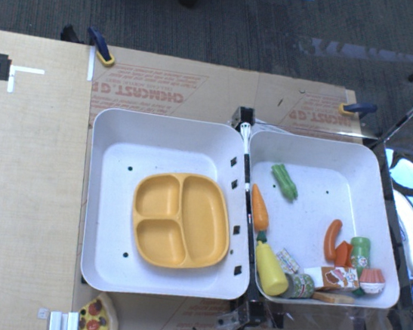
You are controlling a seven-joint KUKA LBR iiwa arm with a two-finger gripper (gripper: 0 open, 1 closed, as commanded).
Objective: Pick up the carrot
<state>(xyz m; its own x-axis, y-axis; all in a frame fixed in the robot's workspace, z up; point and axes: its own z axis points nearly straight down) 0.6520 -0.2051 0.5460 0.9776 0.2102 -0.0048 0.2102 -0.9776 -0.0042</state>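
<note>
Left white plastic bin (101, 207): holds a yellow three-compartment plastic plate (181, 219), roughly centred on the bin floor, flat, nothing in it. Probably the drop-off target for later tasks, not this one.

Right white plastic bin (375, 184): carries all the loose toy food. The small orange toy carrot (260, 209) lies at this bin's far left, hard against the wall shared with the other bin. Long axis runs near-parallel to that wall, almost up-down in the view, with a slight slant. Pointed end looks to be the top one, away from the camera; thicker end with a dark green stub points down toward the yellow squeeze bottle (269, 269), which sits just below, close to touching or touching. Can't tell for sure.

Further right: a green toy vegetable (285, 181) alone near the back, well apart from the carrot. An orange-red sausage-shaped piece (332, 237) and a pile of small packets and cans (343, 275) crowd the front right corner.

Hand: can't tell its state.

Judgement: wall proximity is the issue. The grip should close across the carrot's short axis, but one finger has little room on the wall side. Risk of clipping the divider or nudging the bottle.
</note>
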